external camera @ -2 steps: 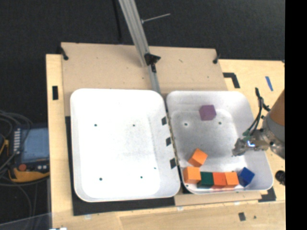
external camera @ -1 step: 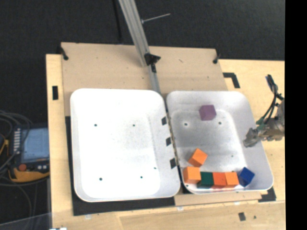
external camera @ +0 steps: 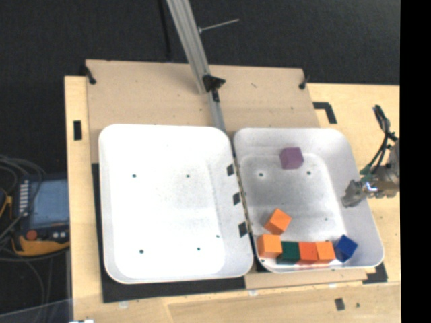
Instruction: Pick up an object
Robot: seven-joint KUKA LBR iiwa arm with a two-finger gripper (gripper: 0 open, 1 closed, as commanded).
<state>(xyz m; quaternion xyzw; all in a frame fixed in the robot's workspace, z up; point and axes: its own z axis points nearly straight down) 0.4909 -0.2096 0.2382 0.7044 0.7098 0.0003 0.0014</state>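
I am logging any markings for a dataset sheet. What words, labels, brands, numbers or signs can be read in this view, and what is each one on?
None can be read.
The device with a blue screen at the left edge: anything on its screen or buttons is too small and blurred to read.
The blocks in the right bin, such as the purple block and blue block, show plain faces.
The gripper shows no legible marking.

Even, bright overhead light, soft low-resolution blur, mild glare on the white bins (external camera: 168, 200)
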